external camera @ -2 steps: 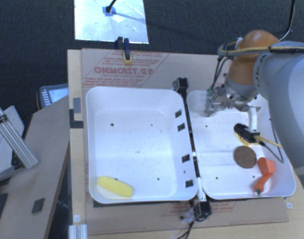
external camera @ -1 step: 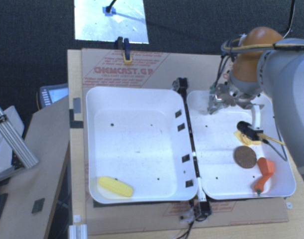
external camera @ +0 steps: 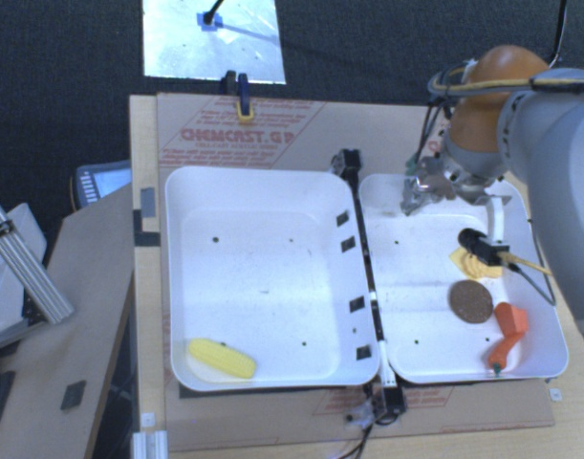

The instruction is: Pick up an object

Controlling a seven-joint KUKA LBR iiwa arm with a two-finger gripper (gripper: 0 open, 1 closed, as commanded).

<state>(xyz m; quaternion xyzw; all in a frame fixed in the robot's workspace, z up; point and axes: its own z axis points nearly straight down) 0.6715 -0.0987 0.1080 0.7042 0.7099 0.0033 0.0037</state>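
The orange carrot-shaped toy (external camera: 505,331) lies in the right bin (external camera: 416,295), at its near right corner. A brown disc (external camera: 471,300) lies just beside it, with a pale yellow piece (external camera: 466,266) beyond the disc. The gripper (external camera: 418,195) is over the far part of this bin, apart from all three. Whether it is released or clenched cannot be told. A yellow corn cob (external camera: 222,358) lies in the left bin (external camera: 263,256).
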